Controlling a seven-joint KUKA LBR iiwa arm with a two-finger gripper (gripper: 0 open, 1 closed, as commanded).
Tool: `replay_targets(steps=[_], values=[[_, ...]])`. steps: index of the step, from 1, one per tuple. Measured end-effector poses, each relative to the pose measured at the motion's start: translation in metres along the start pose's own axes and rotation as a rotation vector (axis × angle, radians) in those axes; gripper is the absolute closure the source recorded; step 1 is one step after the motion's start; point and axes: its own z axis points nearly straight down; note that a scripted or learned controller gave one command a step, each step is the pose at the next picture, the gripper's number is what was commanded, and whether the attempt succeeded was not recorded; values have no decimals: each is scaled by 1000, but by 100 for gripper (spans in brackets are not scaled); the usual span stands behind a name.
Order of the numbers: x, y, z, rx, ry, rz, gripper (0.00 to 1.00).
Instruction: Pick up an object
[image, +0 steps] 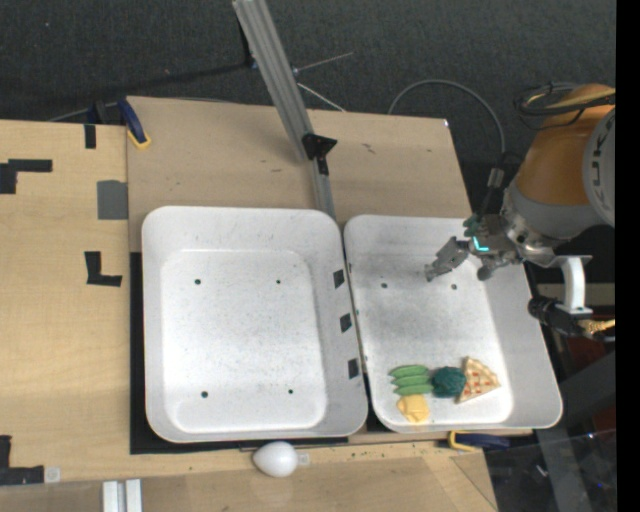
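Over the right bin (520, 330), near its upper edge in the camera view, the gripper (462, 258) is seen at the end of the arm (560, 170). Its fingers (442, 264) appear to be spread a little and nothing is seen between them, though the dark shapes are small and the spread is judged, not plainly read. All four objects lie well below the fingers, bunched at the bin's lower edge: a green pod (408, 377), a teal lump (448, 380), a yellow piece (413, 406) and a pizza slice (480, 380). These are touching or just beside one another, so a descent onto the cluster could be blocked by a neighbour, or two things could be nudged apart and none caught. The slice lies flat and thin; the fingers might slide over it. The cluster sits close to the bin's wall, which could be struck by one finger on the way down. The left bin (165, 330) lies far to the left of the fingers. A white egg (275, 459) rests on the desk (60, 340) outside both bins, likely out of play.
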Motion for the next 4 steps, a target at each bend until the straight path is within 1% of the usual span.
replay_targets(steps=[1,2,3,4], values=[[0,1,-3,-5,-1,-1,0],[-9,-1,46,0,-2,1,0],[-7,3,109,-1,-2,-1,0],[-7,3,109,-5,-2,-1,0]])
